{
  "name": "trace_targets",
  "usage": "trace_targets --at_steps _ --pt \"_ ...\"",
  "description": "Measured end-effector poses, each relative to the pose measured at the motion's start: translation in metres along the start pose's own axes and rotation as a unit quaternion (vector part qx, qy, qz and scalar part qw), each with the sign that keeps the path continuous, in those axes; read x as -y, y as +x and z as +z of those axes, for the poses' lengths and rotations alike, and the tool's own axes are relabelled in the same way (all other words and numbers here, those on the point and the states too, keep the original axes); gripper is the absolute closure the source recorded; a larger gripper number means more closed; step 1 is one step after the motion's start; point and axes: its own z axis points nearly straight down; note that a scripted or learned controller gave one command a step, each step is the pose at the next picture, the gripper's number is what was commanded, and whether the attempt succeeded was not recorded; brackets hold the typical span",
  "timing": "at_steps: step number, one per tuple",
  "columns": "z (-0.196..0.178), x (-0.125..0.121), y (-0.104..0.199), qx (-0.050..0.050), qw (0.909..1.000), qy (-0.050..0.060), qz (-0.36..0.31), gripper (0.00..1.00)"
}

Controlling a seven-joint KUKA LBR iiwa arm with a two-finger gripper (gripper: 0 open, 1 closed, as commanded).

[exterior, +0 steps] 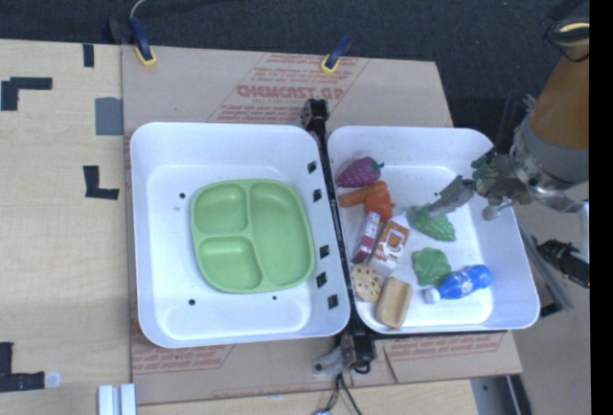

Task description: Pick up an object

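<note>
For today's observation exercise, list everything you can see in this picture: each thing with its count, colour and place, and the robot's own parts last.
White bins: 2, white, side by side on the bench.
Divided plate: 1, light green, in the left bin.
Grapes: 1 bunch, purple, right bin, top left.
Carrot: 1, orange, below the grapes.
Small carton: 1, brown and white, right bin, middle.
Leafy pieces: 2, green, right bin, centre right.
Bottle: 1, blue, right bin, bottom right.
Bread roll: 1, tan, bottom edge.
Cookie: 1, speckled tan, beside the roll.
Clamps: 2, yellow, cardboard's far edge.
Gripper: 1, grey, over the upper leafy piece.
Arm: 1, grey and orange, at right.
</note>
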Motion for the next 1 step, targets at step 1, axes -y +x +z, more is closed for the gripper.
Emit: trace_targets --at_steps 1 --pt "0.0763 -0.0477 0.0667 0.000 1.0000 0.001 -0.001 0.00"
